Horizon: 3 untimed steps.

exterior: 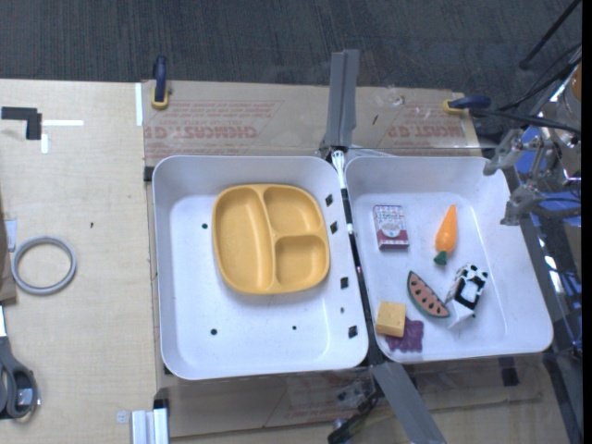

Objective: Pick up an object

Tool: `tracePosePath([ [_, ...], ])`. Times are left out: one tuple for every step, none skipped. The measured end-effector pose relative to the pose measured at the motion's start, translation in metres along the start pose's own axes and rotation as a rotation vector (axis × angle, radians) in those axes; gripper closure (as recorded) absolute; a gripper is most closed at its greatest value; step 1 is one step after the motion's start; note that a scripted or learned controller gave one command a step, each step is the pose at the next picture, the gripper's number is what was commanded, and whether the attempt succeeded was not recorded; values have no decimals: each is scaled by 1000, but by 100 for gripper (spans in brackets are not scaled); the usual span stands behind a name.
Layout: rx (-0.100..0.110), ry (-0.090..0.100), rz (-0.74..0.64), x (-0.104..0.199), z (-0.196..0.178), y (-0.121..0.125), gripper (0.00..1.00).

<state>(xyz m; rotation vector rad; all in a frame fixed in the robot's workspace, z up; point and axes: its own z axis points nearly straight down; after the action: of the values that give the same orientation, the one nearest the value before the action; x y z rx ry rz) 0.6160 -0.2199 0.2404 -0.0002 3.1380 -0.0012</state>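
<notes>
Claw [518, 197], whose opening we cannot tell, sits by the right bin's [490, 333] far rim, apart from the toys, and we judge the watermelon slice [427, 296], touching the black-and-white toy [468, 289], risks a snagged or slipped grasp.

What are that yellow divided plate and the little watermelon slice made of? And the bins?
The plate looks like molded plastic with a matte finish: even yellow color, rounded compartment walls, soft shading. The watermelon slice seems a toy, likely plastic or painted wood; it is too small to tell. The bins look like thin formed white plastic, semi-glossy, with rounded corners and faint highlights.
</notes>
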Motion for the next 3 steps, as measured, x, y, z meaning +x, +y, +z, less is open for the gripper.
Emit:
tracePosePath([
  [1, -1, 264, -44, 14, -2, 0],
  [1, 4, 410, -11, 57, -1, 0],
  [2, 2, 839, 19, 78, 10, 0],
])
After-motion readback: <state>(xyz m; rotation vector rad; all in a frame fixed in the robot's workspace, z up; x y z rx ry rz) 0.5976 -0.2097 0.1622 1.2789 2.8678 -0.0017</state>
